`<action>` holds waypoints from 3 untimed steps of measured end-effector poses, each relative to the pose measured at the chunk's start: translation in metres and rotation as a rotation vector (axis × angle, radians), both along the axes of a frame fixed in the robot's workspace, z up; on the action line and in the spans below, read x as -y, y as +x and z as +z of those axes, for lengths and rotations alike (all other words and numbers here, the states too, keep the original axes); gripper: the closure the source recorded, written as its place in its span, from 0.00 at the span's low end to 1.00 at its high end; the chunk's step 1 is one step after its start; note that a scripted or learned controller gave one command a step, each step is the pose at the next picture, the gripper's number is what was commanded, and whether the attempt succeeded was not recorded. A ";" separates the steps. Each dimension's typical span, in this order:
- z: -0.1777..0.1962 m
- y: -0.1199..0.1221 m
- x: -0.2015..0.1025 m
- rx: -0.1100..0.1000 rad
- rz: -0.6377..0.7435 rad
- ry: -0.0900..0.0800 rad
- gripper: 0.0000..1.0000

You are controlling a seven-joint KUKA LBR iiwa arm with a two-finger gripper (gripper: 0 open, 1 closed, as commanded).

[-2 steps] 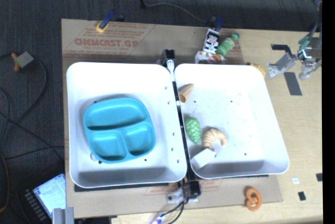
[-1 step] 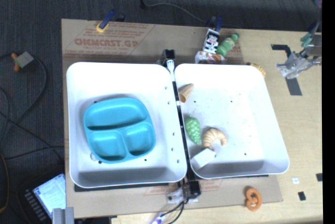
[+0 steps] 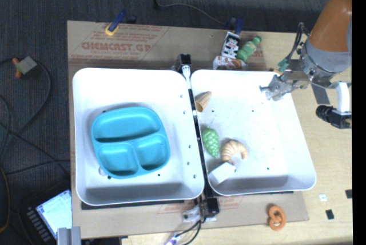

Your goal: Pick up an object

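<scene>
croissant (image 3: pixel 234 149), green toy (image 3: pixel 210 141) and cone (image 3: pixel 202 100) all lie on the floor of the right bin (image 3: pixel 286 141), toward its left side. gripper (image 3: pixel 277 88) hovers over that bin's upper right corner, nothing between its fingers; whether they're apart i can't tell. pick not started, i'd judge.

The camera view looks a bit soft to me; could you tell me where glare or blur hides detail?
Camera view: even overhead light, soft shadows; the white bins are bright enough to wash out their walls; the gripper and small toys like the croissant look slightly blurred.
</scene>
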State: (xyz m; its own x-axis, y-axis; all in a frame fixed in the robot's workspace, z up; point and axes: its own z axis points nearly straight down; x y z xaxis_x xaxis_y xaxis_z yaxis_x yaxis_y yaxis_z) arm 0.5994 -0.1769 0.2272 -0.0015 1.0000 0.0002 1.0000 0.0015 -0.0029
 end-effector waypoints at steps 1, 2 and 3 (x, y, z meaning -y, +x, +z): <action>0.051 -0.044 -0.063 0.003 0.000 0.000 1.00; 0.034 -0.059 -0.130 0.001 0.000 0.000 1.00; 0.003 -0.104 -0.187 0.000 0.000 0.000 1.00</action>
State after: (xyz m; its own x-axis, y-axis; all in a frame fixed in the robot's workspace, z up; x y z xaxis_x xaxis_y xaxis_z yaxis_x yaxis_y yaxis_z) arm 0.4951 0.0104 0.2298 -0.0015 1.0000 -0.0001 1.0000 0.0015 -0.0030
